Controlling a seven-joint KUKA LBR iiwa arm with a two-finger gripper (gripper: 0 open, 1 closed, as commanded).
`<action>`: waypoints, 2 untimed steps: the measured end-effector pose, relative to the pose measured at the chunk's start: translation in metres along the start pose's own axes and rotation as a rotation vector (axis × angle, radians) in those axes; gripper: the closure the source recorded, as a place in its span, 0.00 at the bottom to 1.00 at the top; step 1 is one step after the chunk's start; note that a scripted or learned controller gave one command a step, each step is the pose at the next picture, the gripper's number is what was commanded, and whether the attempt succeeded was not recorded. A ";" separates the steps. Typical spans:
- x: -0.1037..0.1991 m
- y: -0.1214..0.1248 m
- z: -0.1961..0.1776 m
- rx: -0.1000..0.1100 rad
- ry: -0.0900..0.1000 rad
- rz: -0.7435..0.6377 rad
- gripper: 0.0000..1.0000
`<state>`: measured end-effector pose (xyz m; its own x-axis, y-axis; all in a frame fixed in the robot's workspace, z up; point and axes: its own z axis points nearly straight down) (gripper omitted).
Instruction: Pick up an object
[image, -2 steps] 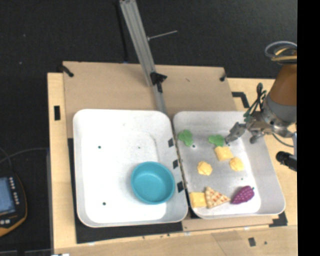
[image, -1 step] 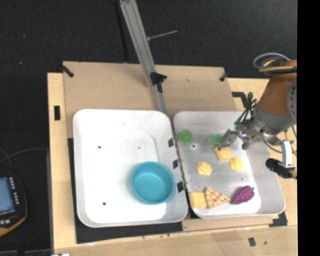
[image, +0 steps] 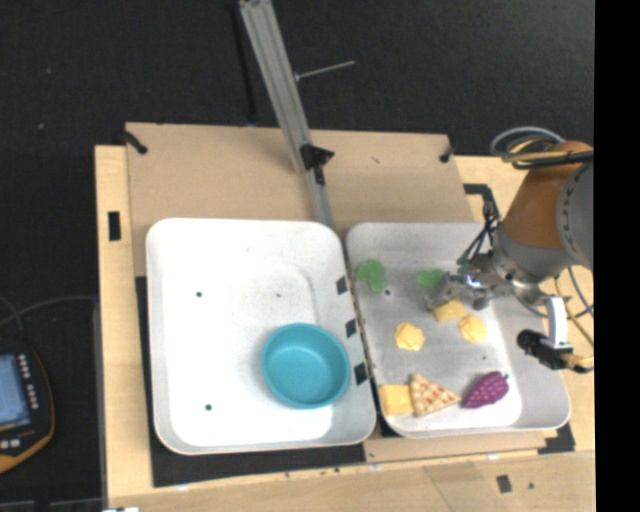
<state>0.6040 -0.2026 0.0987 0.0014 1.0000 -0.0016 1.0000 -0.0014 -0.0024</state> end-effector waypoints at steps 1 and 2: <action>-0.001 0.002 -0.014 -0.008 -0.002 0.002 1.00; 0.004 -0.004 -0.065 -0.008 0.000 -0.001 1.00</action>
